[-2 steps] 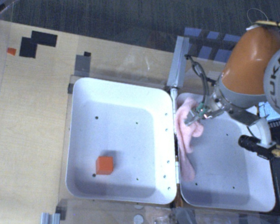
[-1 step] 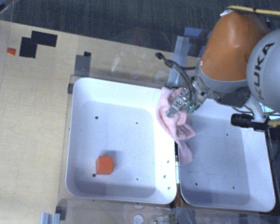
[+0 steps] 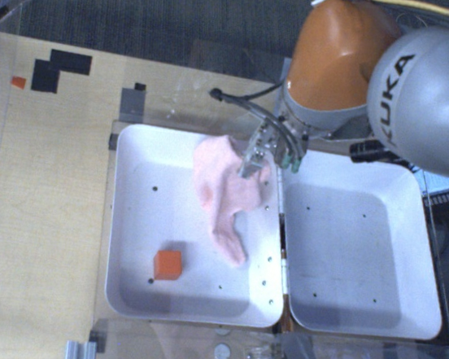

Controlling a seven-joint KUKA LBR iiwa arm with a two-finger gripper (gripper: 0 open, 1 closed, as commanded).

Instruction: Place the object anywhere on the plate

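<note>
So this one looks barely underway to me. The pale pink, floppy cloth [image 3: 224,195] is draped in the left white plastic bin [image 3: 129,219], up in that bin's far right part, running down along the wall it shares with the right white plastic bin [image 3: 362,258]. The grey arm's two-finger claw [image 3: 256,161] is down right at the top of the cloth, and it looks like the metal tips are pinching a bunched bit of the fabric. The upper end seems pulled up toward the claw while the rest trails on the bin floor. I'd call that a grip, not a confident one though, since the fabric hides most of the tips.

What's left: basically everything. I can't spot anything I'd call a plate, so the drop-off is still to come, and the cloth hasn't left the left bin at all. It's also not obvious whether the cloth or the small orange cube [image 3: 168,265], sitting toward the near side of that same bin and well apart from the cloth, is the intended object.

Orientation: the cloth is a long strip. Its long axis runs from the far end at the claw down toward the near side, leaning slightly right, with a narrow tail curling at the near end.
</note>
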